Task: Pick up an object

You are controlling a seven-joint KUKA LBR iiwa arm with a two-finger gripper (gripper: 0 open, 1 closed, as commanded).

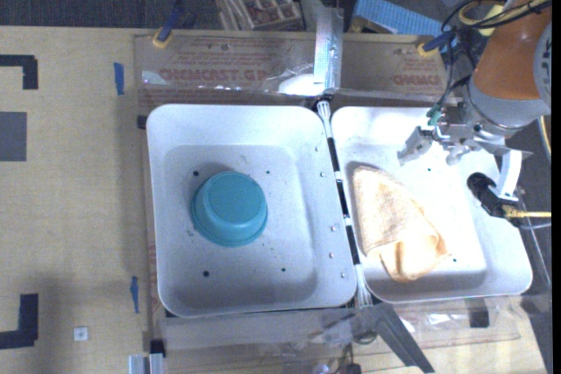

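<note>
Camera view: grey arm with orange band [513, 57] comes in from the right, two-finger gripper [436, 144] hanging over the upper part of the right white bin [508, 276]. Fingers look spread, nothing between them, so released and not grasping. Crumpled tan and orange cloth [394, 223] lies in the right bin against its left wall, just below and left of the gripper, apart from it. Cloth's long axis runs diagonally, from upper left near the bin divider down to lower right; narrower pale end points up-left, bulkier orange folded end sits lower right. Left white bin [175, 136] holds a round teal plastic bowl [230, 208], upside down, left of centre, well apart from the cloth.
</note>
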